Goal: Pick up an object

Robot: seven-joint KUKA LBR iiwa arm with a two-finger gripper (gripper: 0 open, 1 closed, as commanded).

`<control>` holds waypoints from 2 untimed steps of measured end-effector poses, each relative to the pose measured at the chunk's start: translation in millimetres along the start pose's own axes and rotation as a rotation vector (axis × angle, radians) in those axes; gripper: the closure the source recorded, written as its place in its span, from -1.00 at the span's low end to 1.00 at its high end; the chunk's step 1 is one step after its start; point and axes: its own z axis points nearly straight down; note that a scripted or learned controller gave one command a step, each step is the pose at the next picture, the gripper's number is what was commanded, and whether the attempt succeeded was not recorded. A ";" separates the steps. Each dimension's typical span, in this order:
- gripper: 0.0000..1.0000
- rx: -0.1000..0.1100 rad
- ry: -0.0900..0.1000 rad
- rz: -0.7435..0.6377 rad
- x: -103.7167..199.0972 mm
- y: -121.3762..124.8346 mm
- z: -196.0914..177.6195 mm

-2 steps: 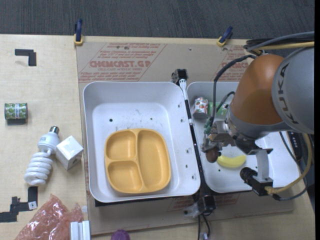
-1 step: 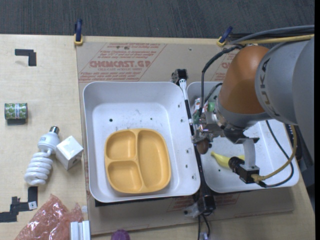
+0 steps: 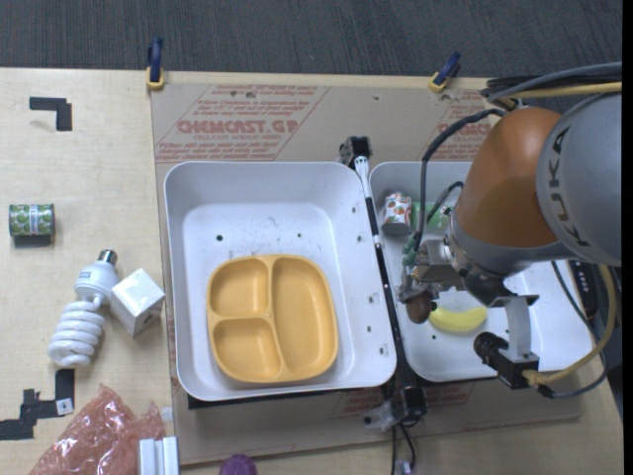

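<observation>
Banana [image 3: 458, 319]: I log it in the right bin [image 3: 564, 339], long axis left-right, beside a brown item [image 3: 419, 310]. Left bin [image 3: 188, 295] holds a yellow divided plate [image 3: 272, 317]. Gripper [image 3: 420, 283] sits above; its grip I cannot tell.

Dark grey carpet [image 3: 297, 13] behind; light wood bench [image 3: 79, 176], blue clamps [image 3: 154, 62].

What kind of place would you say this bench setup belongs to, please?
Probably a robotics lab test bench rather than a kitchen. A KUKA arm reaches over two white bins set on a clamped sheet, and unrelated odd items such as a spiral light bulb lie loose nearby.
</observation>
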 end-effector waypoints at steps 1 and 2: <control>1.00 0.000 0.000 -0.002 5.9 13.1 15.5; 1.00 -0.001 0.000 -0.004 12.2 38.3 7.9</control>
